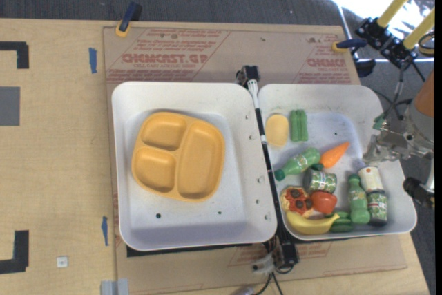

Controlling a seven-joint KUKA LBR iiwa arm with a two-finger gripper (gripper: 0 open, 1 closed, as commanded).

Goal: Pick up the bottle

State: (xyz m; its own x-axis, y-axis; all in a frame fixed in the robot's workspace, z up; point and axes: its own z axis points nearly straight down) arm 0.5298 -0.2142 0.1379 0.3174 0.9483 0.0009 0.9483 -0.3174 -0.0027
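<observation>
- Bottle, green, lying on its side: in right bin, mid-floor; well to view-left of gripper and slightly nearer the camera; neck twd bin divider; touching or almost touching the can.
- Bottle, pale w/ dark cap end: just below gripper in view, closest candidate; lies beside the dark green bottle.
- Bottle, dark green: nearer the camera than gripper, next to pale bottle; a second green-labelled container on its other side; tightly packed.
- Gripper: at right bin's far-right wall, over or by the rim; holds nothing that can be seen; open or closed state cannot tell, metal parts too cluttered.
- Neighbours, outward from gripper: carrot to view-left, between gripper and lying bottle; can; red tomato-like piece; pizza slice; banana at near wall; green stalk and pale yellow piece twd far-left corner.
- Left bin: holds yellow divided tray; well apart from gripper; not relevant.
- Step, est.: approach; no grasp made yet; task at its start.
- Next move, est.: pick one bottle; pale one is nearest but crowded, so needs a narrow descent btwn neighbours; lying green one has freer sides but needs travel to view-left, jaws across its body; risk of nudging carrot or can.
</observation>
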